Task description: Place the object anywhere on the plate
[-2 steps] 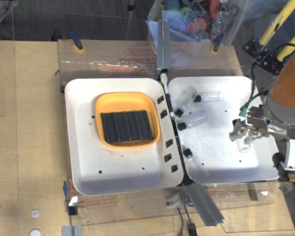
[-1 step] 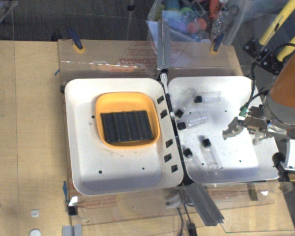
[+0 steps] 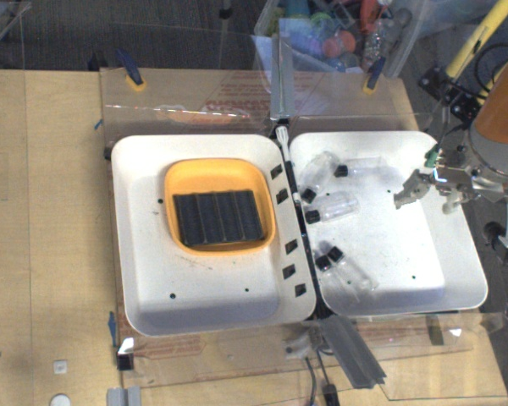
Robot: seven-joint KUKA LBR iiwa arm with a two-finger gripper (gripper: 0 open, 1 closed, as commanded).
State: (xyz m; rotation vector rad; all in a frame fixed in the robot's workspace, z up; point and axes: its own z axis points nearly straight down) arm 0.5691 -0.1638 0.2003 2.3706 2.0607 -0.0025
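Along the right rim of the right shallow white bin (image 3: pixel 457 290), the two-finger metal gripper (image 3: pixel 423 189) is hovering above the bin floor; whether it is parted or closed, cannot tell. Nothing is showing clamped in it.

Three small clear plastic bottles with black caps are lying on their sides in that bin: one (image 3: pixel 343 169) near the far edge, one (image 3: pixel 332 207) just below it toward the left wall, one (image 3: pixel 343 265) nearer the front-left corner. All three are lying apart from the gripper.

Left white bin (image 3: pixel 140 303) is carrying a rounded yellow-orange plate (image 3: pixel 179 180), sitting toward the bin's far half. A dark ribbed rectangular block (image 3: pixel 218 217) is resting on the plate.
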